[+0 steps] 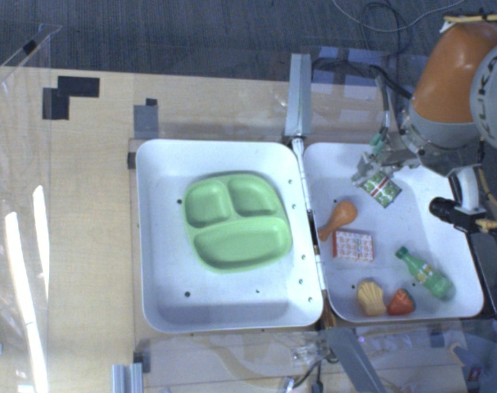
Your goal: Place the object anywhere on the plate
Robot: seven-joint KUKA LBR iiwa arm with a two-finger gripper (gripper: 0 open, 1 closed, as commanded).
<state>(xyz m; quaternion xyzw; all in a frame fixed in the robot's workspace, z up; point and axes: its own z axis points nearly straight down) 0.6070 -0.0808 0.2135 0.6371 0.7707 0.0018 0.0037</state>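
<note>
1. Your grey arm's claw [379, 164] hangs over the far edge of the right white bin [469, 301], at a small green-and-red printed packet [381, 188]. Whether it grips the packet cannot be told.
2. The packet looks light, thin and crushable, probably slick; judge its long edges the best hold.
3. The green three-compartment plastic plate [236, 221] lies mid-way in the left white bin [162, 301], well apart.
4. A brown toy drumstick [340, 216] lies near the right bin's left edge.

Green 3-compartment plate [236, 222] flat in left bin [162, 301], upright.
</note>
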